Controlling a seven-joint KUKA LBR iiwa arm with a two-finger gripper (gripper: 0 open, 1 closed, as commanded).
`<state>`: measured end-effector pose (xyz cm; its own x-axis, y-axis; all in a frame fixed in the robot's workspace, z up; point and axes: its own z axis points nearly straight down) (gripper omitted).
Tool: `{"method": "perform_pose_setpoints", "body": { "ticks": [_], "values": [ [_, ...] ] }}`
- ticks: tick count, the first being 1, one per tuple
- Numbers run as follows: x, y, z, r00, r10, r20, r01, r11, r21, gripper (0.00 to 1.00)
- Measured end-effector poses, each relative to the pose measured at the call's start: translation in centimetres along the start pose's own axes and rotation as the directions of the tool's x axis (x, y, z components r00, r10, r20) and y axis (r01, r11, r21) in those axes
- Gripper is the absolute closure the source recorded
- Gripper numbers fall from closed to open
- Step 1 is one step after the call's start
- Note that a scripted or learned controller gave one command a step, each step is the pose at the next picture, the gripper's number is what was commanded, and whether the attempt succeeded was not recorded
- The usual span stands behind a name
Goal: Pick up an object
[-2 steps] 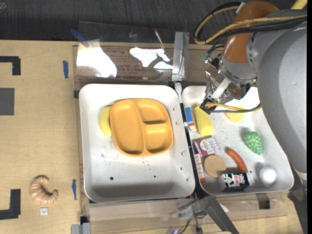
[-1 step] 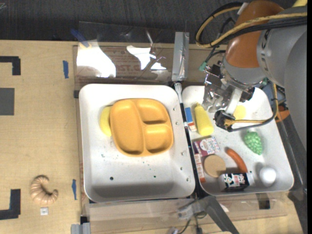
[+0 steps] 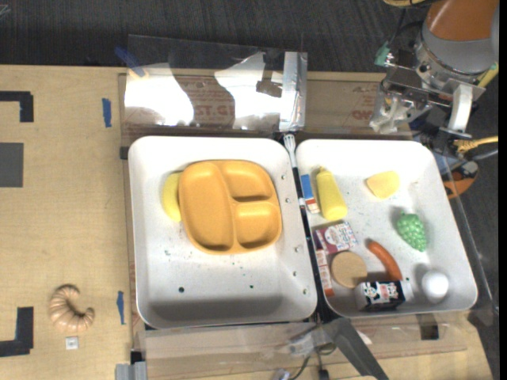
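Here, nearest to us, we see a pale croissant-shaped toy (image 3: pixel 71 308) lying on the wooden bench (image 3: pixel 55 212) at the near left, well apart from both bins. In the right bin (image 3: pixel 453 212), along its near wall, a small dark carton with a white label (image 3: pixel 383 292) lies beside a round white object (image 3: pixel 434 283) in the near right corner. Just beyond them sit a tan round disc (image 3: pixel 348 269) and a red-orange sausage-like piece (image 3: pixel 385 259), with a small printed packet (image 3: pixel 336 235) touching the disc's far side. Further on the right we find a green bumpy toy (image 3: pixel 412 230), and at mid-depth near the bin's left wall a yellow rectangular block (image 3: pixel 330 195) stands beside a small blue and red item (image 3: pixel 307 194). A pale yellow wedge (image 3: pixel 383 184) lies toward the far right of this bin.

In the left bin (image 3: pixel 158 291) an orange compartment tray (image 3: pixel 230 205) sits upside-up in the far half, covering most of a yellow object (image 3: pixel 170 195) that peeks out at its left edge.

Beyond the bins a clear plastic sheet (image 3: pixel 206 93) lies over cardboard. At the far right the gripper (image 3: pixel 420 105) hangs above the bench past the right bin's far edge, under the arm's orange band (image 3: pixel 463 10); we cannot tell how it is set, and nothing shows in its grasp.
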<state>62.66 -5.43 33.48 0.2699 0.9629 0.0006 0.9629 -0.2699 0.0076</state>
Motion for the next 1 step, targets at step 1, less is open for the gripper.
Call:
{"method": "perform_pose_setpoints", "body": {
  "ticks": [1],
  "values": [
    [-6.03, 5.9, -8.39, 0.983, -0.183, 0.002, 0.183, 0.983, 0.0, 1.0]
  ]
}}
